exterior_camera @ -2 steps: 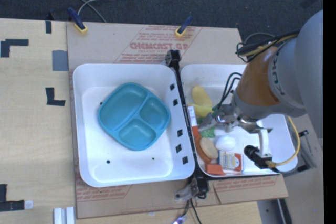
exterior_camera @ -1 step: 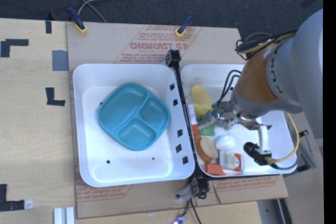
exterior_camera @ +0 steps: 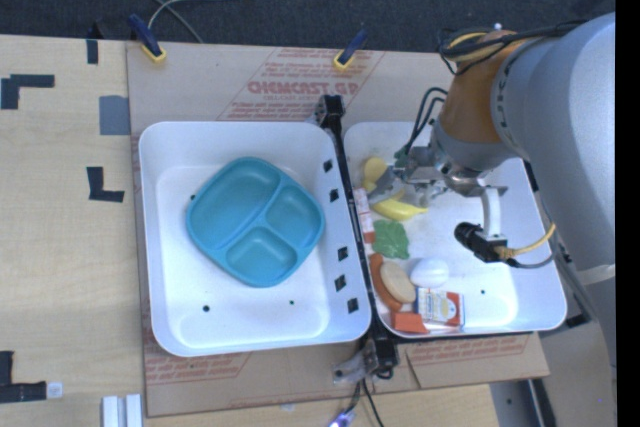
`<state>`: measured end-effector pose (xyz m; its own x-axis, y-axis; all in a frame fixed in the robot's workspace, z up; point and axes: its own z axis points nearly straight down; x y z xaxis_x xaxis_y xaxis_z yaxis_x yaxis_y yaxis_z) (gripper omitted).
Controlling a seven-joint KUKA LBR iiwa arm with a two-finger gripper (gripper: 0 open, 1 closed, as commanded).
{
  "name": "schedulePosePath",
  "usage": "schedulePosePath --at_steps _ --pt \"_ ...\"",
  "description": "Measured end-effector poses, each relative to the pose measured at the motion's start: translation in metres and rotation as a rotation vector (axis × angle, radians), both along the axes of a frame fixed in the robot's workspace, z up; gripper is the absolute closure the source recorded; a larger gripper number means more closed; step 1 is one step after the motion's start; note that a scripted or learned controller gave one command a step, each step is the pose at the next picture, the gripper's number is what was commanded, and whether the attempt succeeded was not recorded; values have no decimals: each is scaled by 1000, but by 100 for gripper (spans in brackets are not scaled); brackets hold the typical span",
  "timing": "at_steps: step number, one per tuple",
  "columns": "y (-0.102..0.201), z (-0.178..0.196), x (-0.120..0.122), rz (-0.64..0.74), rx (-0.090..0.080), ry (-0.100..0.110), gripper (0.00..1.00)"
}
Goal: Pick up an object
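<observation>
Pincer [exterior_camera: 398,183] low in right bin [exterior_camera: 520,300] over yellow banana [exterior_camera: 398,209], grip state unclear, blue plate [exterior_camera: 256,220] in left bin [exterior_camera: 170,215]

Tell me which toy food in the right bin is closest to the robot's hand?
The yellow banana-shaped toy, just below the hand. The green leafy toy, the bread-like toy and the white egg-shaped toy lie farther toward the bin's front.

blue plate [exterior_camera: 256,220], white bins [exterior_camera: 160,245] (perhaps glossy)
</observation>
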<state>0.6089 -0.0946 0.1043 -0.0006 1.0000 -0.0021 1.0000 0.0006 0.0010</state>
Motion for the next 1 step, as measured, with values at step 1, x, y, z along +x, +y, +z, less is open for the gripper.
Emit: schedulePosePath --at_steps 1 --pt "0 22 59 1 0 1 0"
